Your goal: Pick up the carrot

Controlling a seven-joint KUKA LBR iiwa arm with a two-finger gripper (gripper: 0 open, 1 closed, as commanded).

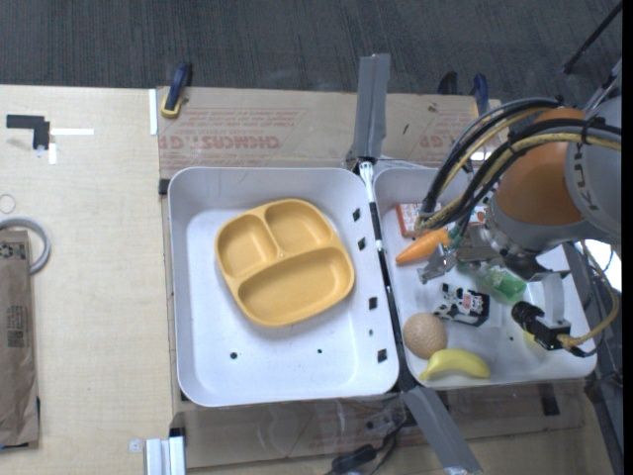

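The carrot (417, 248) is orange and lies at a slant near the left wall of the right bin (495, 372), thin tip pointing left. Its thick end runs under my gripper (442, 260), which hangs right over it at the end of the grey arm with the orange band (539, 188). Cables and the wrist hide where the gripper meets the carrot, so I cannot tell whether it holds it or whether the carrot rests on the bin floor.
The right bin also holds a banana (455, 366), a round brown fruit (425, 333), a black-and-white item (463, 306), a green object (505, 285) and a red-and-white packet (406, 216). A yellow divided plate (285, 262) sits in the left bin (198, 364).
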